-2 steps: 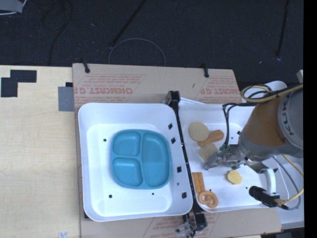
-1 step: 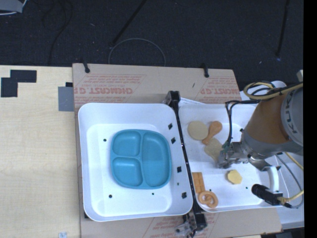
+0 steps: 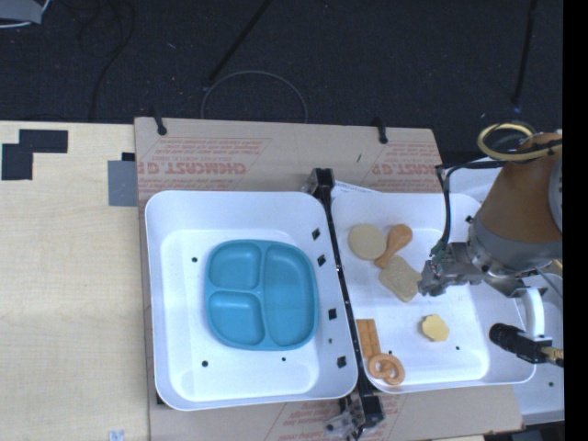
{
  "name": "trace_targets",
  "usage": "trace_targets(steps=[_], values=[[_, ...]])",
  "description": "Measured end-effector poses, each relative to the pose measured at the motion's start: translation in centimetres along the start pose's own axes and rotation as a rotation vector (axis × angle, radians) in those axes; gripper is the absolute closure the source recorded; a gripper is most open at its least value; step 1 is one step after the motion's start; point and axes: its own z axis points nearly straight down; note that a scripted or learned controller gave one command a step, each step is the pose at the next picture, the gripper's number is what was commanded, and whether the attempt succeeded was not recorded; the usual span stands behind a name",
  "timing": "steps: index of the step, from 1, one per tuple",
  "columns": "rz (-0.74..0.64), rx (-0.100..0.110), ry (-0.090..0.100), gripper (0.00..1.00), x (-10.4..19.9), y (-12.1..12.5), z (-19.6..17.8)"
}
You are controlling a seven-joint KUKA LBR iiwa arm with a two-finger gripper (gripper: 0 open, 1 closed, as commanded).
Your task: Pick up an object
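In the right bin (image 3: 464, 367) lie several food pieces: a round beige cookie (image 3: 367, 241), an orange-brown drumstick (image 3: 394, 243), a pale bread slice (image 3: 400, 278), a small yellow round piece (image 3: 435, 328), an orange wafer (image 3: 368, 337) and a pretzel (image 3: 387, 368). My gripper (image 3: 432, 278) sits low in the bin, right beside the bread slice's right edge. The grey and orange arm (image 3: 519, 214) reaches in from the right.
The left bin (image 3: 175, 246) holds a blue divided plate (image 3: 260, 293). A black divider bar (image 3: 335, 274) runs between the bins. Cardboard (image 3: 276, 159) lies under both bins, and cables (image 3: 505, 141) loop near the arm.
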Motion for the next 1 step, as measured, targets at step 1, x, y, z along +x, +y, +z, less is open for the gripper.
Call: trace_targets(steps=[1], values=[[0.000,-0.001,0.000,1.00,-0.09,0.08,-5.27]])
